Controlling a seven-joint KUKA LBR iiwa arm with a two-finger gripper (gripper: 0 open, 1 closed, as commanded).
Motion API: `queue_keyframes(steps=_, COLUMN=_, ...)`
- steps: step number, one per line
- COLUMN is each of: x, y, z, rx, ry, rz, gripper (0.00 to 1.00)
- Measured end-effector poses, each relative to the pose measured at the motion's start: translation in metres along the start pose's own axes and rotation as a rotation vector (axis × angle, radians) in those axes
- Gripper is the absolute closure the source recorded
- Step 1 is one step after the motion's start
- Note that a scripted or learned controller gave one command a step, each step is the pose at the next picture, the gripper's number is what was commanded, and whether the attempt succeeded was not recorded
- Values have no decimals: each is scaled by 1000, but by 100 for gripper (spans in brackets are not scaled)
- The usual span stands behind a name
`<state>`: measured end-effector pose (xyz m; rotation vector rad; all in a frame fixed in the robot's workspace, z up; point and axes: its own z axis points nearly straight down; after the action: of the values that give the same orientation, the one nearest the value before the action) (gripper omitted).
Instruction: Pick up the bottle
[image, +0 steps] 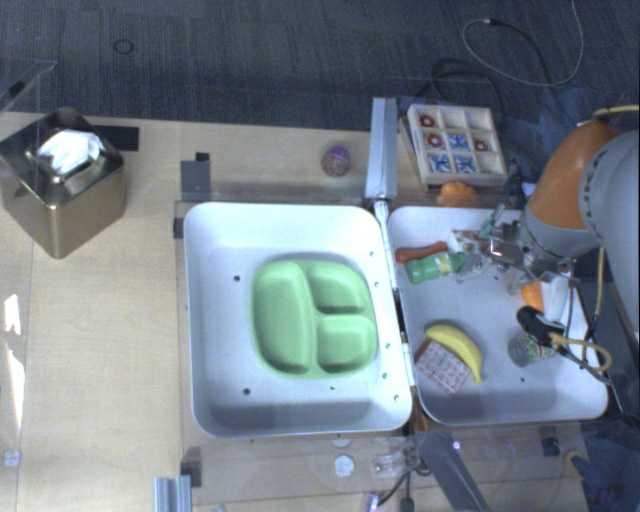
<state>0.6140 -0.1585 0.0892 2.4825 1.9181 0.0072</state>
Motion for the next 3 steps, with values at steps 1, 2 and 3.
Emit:
queue_keyframes(steps=1, x=17, y=32, z=3, rx=84, ry=-22, rz=-146, gripper=0)
queue_keyframes(steps=2, x=44, y=34, z=3, rx=41, ry=-23, rz=-201, gripper=0)
queue_keyframes(steps=3, x=50, y=-26, z=0, rx=-4, ry=-1, rz=-172, gripper=0)
